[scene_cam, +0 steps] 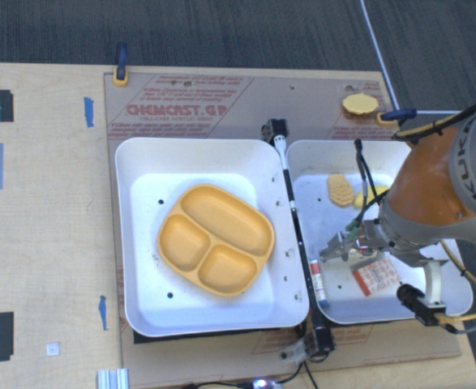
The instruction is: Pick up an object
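Observation:
My gripper (343,250) hangs low over the right bin (302,217), near its left-middle, pointing left. A red and white packet (375,276) lies just right of and below it. At the bin's left wall, below the gripper, rests a small white and red tube (316,284). Further back in the bin are a yellow waffle-like piece (340,189) and a yellow object (373,194) partly hidden by the arm's cable. Nothing shows clearly in the gripper.
The left bin (132,217) holds a yellow three-part plate (215,239). A round yellow biscuit-like piece (360,104) lies on the board behind the right bin, beside a blue clamp (396,116). The orange-banded arm (432,193) covers the right bin's right half.

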### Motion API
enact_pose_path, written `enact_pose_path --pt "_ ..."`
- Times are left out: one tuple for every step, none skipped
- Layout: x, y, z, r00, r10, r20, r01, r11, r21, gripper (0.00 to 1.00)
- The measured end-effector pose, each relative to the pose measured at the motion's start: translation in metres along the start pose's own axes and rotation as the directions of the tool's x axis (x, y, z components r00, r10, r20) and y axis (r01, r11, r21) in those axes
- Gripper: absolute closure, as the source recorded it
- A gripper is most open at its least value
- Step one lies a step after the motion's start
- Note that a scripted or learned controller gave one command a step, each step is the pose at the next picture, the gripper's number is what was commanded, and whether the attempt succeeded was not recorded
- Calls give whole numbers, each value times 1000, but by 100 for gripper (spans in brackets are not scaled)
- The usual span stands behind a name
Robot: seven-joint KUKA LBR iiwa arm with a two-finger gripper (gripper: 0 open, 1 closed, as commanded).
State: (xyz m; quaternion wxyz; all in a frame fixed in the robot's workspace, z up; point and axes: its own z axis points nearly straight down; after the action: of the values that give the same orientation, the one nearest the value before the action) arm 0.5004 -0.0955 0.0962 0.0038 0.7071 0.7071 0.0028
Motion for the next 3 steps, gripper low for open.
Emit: enact_pose_path --pt "0 1 -10 1000 0 1 0 1000 -4 100" --pt "0 1 -10 1000 0 1 0 1000 -3 0" --pt "0 -19 10 1000 0 -1 0 1000 4 0"
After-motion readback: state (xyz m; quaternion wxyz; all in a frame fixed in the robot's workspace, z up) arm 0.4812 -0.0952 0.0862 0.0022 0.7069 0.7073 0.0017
